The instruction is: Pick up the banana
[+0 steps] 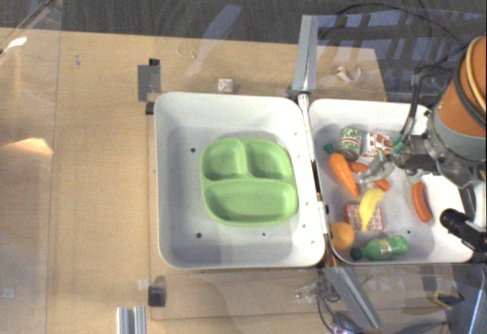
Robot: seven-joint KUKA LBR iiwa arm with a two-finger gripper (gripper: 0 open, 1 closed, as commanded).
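The yellow banana (370,207) lies in the right white bin (396,113), near its middle, resting partly on a small red and white packet (353,215). My gripper (379,170) reaches in from the right and hovers just above and behind the banana's upper end, between the banana and a printed can (358,141). Nothing visibly hangs from it. The grey arm with its orange band (466,104) covers the bin's right rear corner.
An orange carrot (343,173) lies left of the gripper. An orange fruit (342,235) and a green bottle (381,248) sit at the bin's front, and a red-orange piece (421,202) lies to the right. The left bin (171,173) holds a green divided plate (248,180).
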